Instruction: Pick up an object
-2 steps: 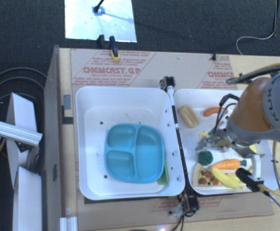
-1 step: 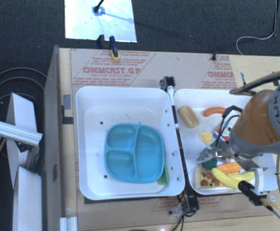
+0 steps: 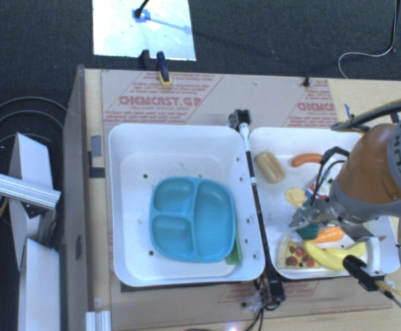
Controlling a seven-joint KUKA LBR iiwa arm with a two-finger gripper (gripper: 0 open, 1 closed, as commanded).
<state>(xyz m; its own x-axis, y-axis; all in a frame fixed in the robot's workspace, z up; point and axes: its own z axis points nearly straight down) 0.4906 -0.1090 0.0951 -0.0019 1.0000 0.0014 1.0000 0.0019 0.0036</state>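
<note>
Two white bins side by side on the counter [image 3: 207, 92]. Left bin [image 3: 134, 158] holds a blue sectioned tray [image 3: 192, 219] w/ a green item [image 3: 235, 252] partly under its lower-right edge. Right bin [image 3: 269, 135] holds the loose toy food: tan bread roll [image 3: 270, 167] near the divider, orange-red sausage [image 3: 306, 160] toward the back, small yellow piece [image 3: 295, 197] mid-bin, orange carrot-like piece [image 3: 330, 235], yellow banana [image 3: 333, 256] and a pizza-like slice [image 3: 295, 254] at the front.

Arm [image 3: 369, 174] reaches in from the right, wrist low over the front half of the right bin. Claw [image 3: 309, 217] sits just above the carrot piece and banana, close beside the yellow piece. Claw state: can't tell, tip is small, dark and crowded by clutter. No item visibly lifted; all appear to rest on the bin floor.

Assessment: approach phase looks done, claw at or near grasp height over the front cluster. Likely target is the carrot piece or a neighbour, though which one is unclear. Outstanding: confirmed closure on one item, then lift clear of the bin. Task not yet complete as far as shown. Risk: items packed touching each other, so a pinch may catch two or slip off.
</note>
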